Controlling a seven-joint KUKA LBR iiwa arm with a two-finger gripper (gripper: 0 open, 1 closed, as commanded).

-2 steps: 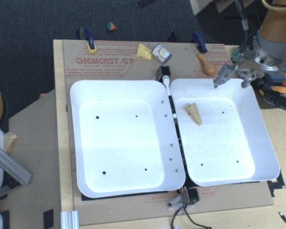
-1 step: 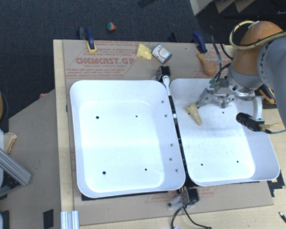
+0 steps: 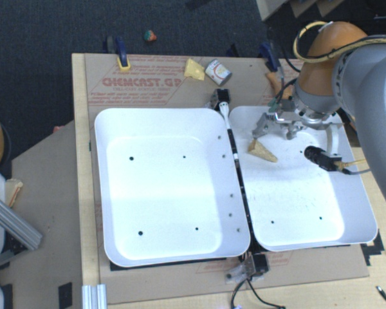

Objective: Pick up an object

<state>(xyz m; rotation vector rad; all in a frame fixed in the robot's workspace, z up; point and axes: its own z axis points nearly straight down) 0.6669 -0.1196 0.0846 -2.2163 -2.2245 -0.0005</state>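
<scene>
Hovering near the far edge of the right white bin, the metal two-finger gripper looks open, gripping nothing; the tan wedge-shaped piece lies just beneath it, apparently its target.

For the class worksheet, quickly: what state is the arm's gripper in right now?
Gripper: over the right bin, just above the tan wedge; nothing seen held, and open or closed cannot be told.
</scene>
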